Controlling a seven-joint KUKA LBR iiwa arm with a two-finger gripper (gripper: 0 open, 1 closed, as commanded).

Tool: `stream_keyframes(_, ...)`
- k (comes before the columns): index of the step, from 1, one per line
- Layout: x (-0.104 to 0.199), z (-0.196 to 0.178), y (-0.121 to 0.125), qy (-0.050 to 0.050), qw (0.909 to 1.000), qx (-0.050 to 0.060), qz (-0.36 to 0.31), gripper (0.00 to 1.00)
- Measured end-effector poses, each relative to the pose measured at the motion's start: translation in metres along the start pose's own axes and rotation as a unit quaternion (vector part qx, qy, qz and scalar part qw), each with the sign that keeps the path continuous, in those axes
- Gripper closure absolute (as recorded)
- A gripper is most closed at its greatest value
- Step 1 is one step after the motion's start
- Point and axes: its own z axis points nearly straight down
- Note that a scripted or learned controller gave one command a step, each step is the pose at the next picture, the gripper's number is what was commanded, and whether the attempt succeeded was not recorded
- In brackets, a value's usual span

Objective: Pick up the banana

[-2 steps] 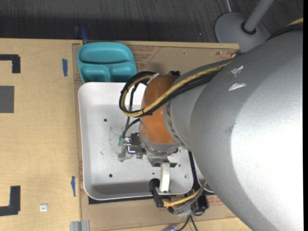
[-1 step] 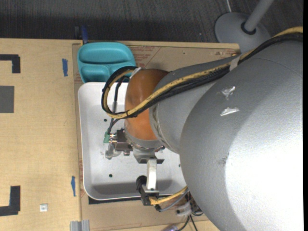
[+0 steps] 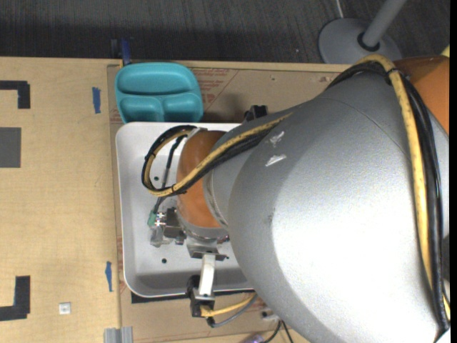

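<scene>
Banana: where it lies cannot be told, because the broad grey arm link sits closest to the camera and covers the right and middle of the scene, most of the shallow white bin included. A yellow-and-black cable runs along the link's upper edge and loops down in front of the orange wrist band, which points down into the bin. Below the band is a cluster of small metal wrist fittings, and a white bracket juts toward the bin's near rim, where more yellow cable curls. Whether the jaws are open or closed cannot be told (the wrist hides them from above). The bin's visible part is a strip of white floor along its left wall and its near left corner. It rests on the tan cardboard-covered worktop, which carries short blue tape marks and black angular marks to the left. Just beyond the bin's far rim lies a teal moulded plastic tray, touching or nearly touching that rim. Farthest off is the dark grey carpet floor, with a round grey stand base and its slanted pole at upper right.
</scene>
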Motion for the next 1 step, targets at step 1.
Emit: stream_keyframes(1, 0.0018, -0.0106, 0.0006, 0.002, 1.0, -0.001, 0.0, 1.0)
